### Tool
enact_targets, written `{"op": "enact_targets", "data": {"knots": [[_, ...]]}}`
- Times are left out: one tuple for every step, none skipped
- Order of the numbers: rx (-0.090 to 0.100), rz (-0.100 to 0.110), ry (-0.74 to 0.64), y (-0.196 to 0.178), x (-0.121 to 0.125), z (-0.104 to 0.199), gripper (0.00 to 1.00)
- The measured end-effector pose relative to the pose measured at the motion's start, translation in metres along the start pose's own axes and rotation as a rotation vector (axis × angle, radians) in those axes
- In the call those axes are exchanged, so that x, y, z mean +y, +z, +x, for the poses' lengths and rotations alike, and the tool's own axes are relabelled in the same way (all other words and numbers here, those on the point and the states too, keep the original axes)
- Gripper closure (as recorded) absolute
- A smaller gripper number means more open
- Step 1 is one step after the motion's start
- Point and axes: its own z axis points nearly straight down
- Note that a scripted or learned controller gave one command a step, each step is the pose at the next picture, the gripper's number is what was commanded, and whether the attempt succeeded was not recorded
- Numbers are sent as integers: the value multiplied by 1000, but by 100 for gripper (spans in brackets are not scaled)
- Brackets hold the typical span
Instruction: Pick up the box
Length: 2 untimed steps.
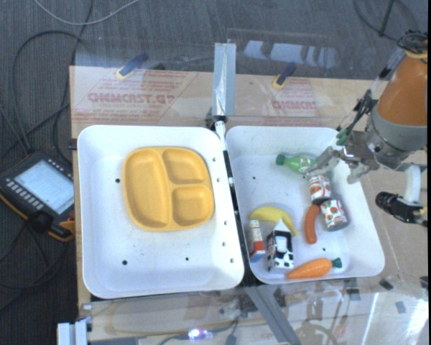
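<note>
Camera view, jaws (343, 162) spread open, empty, above right bin (359, 264)

Dark grey carpet floor (29, 63) fills your view above and left of bench. White cable (93, 16) and black cables (14, 85) snake across it. Cardboard sheet (129, 99) with red print covers bench top, 2 blue-yellow clips at its far edge. Handheld pendant (39, 189), screen lit, lies on floor at left. Light even, shadows soft.
</note>
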Motion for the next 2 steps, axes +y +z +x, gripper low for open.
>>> {"op": "enact_targets", "data": {"knots": [[2, -3, 17, 123, -29, 49, 0], [-2, -14, -92, 126, 28, 82, 0]]}}
